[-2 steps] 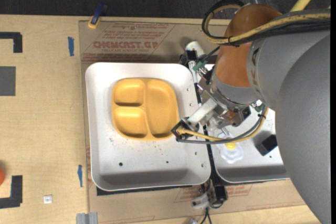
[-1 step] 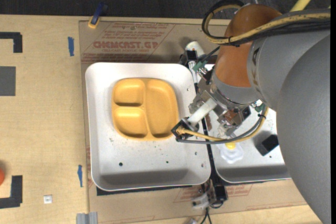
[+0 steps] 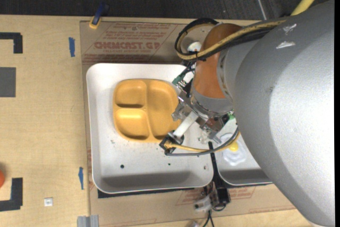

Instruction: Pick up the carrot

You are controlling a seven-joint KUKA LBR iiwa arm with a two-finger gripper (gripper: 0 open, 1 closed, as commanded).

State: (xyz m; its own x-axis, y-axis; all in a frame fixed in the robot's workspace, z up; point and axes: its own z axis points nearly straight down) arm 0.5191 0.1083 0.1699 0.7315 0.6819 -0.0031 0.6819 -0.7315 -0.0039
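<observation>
The claw is seen low over the right-hand part of the left white bin. It is largely covered by the orange band and the grey arm above it. Whether it is spread or pressed together cannot be told, and nothing can be made out in its grasp.

Just to the view's left of the claw, a yellow divided plate is set in the same bin. The plate's right edge is overlapped by the claw in this view, and contact between them cannot be judged. Below and to the left of the claw, a few dark specks are scattered on the bin's floor.

Below and to the right of the claw, the second white bin is partly seen beneath the arm. A pale thing with a yellow patch lies in it, near the wall shared with the first bin.

Both bins are borne by a brown cardboard sheet with red print, seen beyond the claw toward the top of the view. Farther to the left, the bench is marked with black tape and strips of blue tape.

At the far left edge, well apart from the claw and outside both bins, a small orange-red shape is cut off by the frame. Whether this is the carrot cannot be told.
</observation>
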